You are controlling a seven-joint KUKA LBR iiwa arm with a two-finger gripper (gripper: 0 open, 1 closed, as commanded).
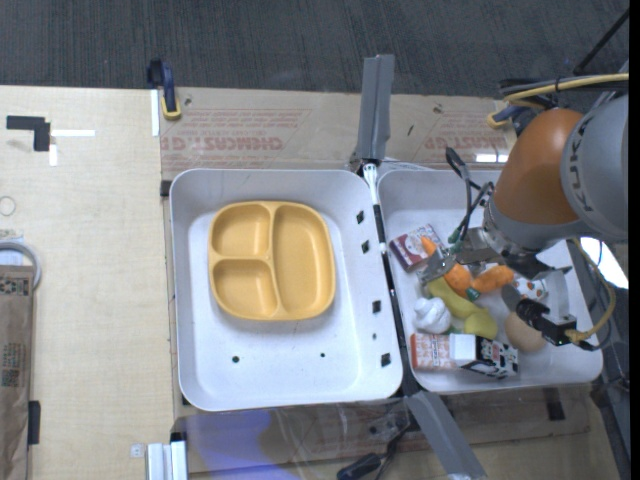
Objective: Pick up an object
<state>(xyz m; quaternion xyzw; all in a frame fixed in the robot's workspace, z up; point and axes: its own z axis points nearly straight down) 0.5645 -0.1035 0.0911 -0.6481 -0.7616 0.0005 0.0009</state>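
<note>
1. Yellow and three-compartmented, a plastic divided plate [271, 260] lies in the left white bin [200, 368], a little toward its upper half.
2. Grey with an orange band, the arm [560, 173] reaches in from the right over the right white bin [580, 368].
3. Its gripper [443, 263] hangs low over the heap of small things in that bin, just above an orange toy carrot [470, 280]; whether it grips anything I cannot tell.
4. Beside the carrot lie a yellow-green toy fruit [468, 313], a white crumpled piece [432, 314], and a small red-and-white packet [413, 248] toward the bin's upper left.
5. Along the bin's near edge sits a small carton [455, 350] with red and black print, and a tan egg-shaped item [522, 333] rests to its right.
</note>
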